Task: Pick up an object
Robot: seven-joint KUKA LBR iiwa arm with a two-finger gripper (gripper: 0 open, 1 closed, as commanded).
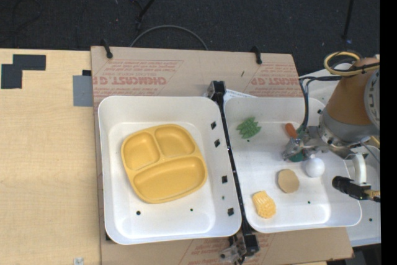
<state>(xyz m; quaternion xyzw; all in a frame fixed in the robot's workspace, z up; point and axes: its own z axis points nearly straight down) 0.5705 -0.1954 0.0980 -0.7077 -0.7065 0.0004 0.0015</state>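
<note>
The gripper (298, 151) is down inside the right bin (310, 220), low over the bin floor, with the grey arm (350, 105) leaning in above it. From here I cannot tell how far the claw is open, and nothing shows clamped in it.

Taking the gripper as the landmark: a white ball (314, 166) sits just beside it, toward the near edge of the bin, close enough that it may be touching the metal, though I cannot be sure. A small orange piece (289, 130) lies just behind the gripper, toward the far wall; it is a short stub, its long axis running roughly from far-left to near-right, partly hidden by the wrist. A round tan disc (288, 181) lies flat a little nearer than the gripper, beside the ball. A yellow corn cob (264, 204) rests farther off toward the near-left corner, its long axis slanting from far-left to near-right. A green leafy piece (249, 128) lies well to the left of the gripper.

Across the divider, the left bin (124, 220) holds a yellow three-compartment plate (164, 162), well apart from the gripper.

The cardboard sheet (149, 74) under the bins carries red printed lettering, seen upside down and not clear enough for me to read.
</note>
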